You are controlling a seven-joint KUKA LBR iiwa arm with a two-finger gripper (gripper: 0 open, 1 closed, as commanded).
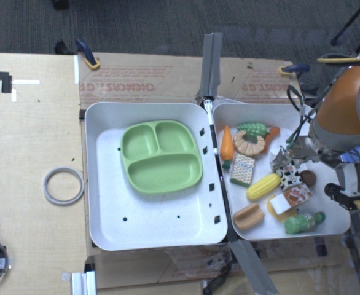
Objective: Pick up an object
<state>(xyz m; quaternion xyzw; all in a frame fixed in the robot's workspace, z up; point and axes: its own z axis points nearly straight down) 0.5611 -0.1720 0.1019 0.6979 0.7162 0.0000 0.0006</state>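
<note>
The gripper (289,160) hangs low at the right bin's (229,112) right edge, over a black-and-white spotted toy (289,178) — whether it is wide, narrow or holding anything cannot be told at this angle. Near the middle of that bin lies a yellow corn cob (263,186), probably light, rigid plastic with a bumpy skin, and likely best pinched across its short width. Around it sit a smooth tapered carrot (226,143), a rounded hot dog (249,216) near the front edge and a flat patterned block (242,169) — the left bin (100,183) holds a glossy green divided plate (161,156).
</note>
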